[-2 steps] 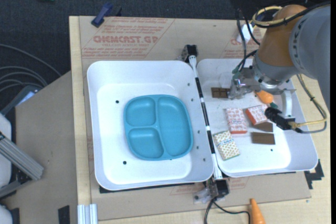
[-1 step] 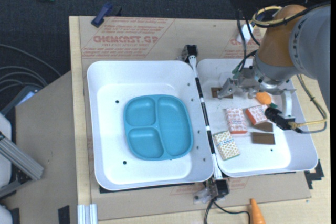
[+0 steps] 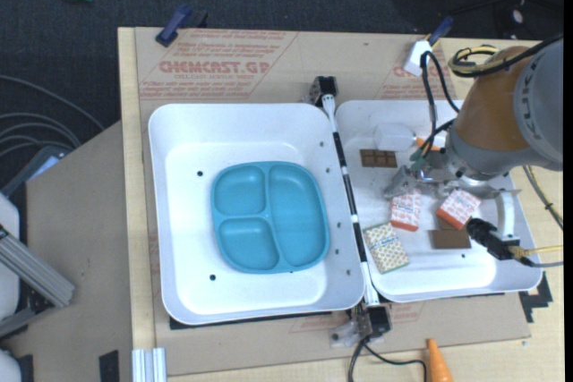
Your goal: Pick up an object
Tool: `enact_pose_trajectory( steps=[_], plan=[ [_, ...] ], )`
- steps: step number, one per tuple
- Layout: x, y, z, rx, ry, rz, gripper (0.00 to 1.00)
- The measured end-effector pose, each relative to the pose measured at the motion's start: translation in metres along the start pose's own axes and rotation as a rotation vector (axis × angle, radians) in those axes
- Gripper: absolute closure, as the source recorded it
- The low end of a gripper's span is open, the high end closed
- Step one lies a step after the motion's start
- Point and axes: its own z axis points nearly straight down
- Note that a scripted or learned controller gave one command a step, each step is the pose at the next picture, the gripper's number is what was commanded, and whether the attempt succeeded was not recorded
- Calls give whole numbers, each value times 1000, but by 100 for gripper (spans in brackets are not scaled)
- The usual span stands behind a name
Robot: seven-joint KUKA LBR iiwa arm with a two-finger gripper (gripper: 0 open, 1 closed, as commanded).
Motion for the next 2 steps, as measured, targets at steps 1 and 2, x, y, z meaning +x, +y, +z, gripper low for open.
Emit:
enact_pose_trajectory(
  steps=[1,2],
  plan=[
    [0,0,-10,-1,0,1,100],
    [67,-20,-100,-3,0,-2,100]
  ],
)
